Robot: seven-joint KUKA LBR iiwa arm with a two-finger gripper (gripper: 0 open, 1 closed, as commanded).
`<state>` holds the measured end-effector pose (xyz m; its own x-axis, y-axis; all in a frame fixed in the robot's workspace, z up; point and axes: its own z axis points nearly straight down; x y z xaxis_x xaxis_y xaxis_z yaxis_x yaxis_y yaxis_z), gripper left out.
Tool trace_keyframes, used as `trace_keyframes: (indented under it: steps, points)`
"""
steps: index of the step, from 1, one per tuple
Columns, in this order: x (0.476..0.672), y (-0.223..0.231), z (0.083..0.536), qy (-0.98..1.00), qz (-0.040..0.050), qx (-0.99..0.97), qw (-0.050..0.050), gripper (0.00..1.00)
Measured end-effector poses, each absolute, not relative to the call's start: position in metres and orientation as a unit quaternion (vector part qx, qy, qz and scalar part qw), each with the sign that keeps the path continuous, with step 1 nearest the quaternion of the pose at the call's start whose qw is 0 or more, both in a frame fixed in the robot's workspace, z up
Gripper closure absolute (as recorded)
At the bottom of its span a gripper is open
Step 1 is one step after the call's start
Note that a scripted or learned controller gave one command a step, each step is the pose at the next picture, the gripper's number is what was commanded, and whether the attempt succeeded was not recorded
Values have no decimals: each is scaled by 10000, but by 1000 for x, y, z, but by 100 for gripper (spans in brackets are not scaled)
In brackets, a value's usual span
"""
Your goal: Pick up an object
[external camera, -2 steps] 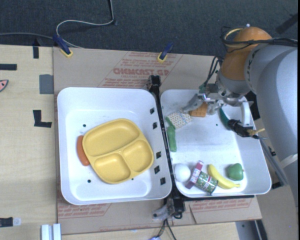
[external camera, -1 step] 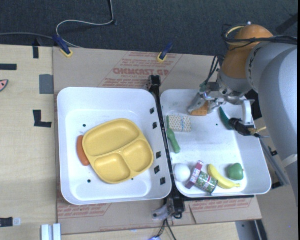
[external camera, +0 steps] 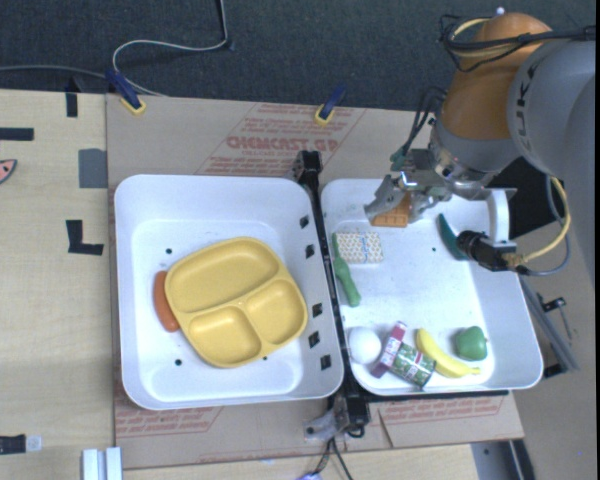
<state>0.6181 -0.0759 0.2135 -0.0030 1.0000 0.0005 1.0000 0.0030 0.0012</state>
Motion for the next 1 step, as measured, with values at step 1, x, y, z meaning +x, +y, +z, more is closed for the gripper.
trace_keyframes:
  steps: [1]
  points:
    - [557, -59, 229, 7077, -1, 7066, -5, 100]
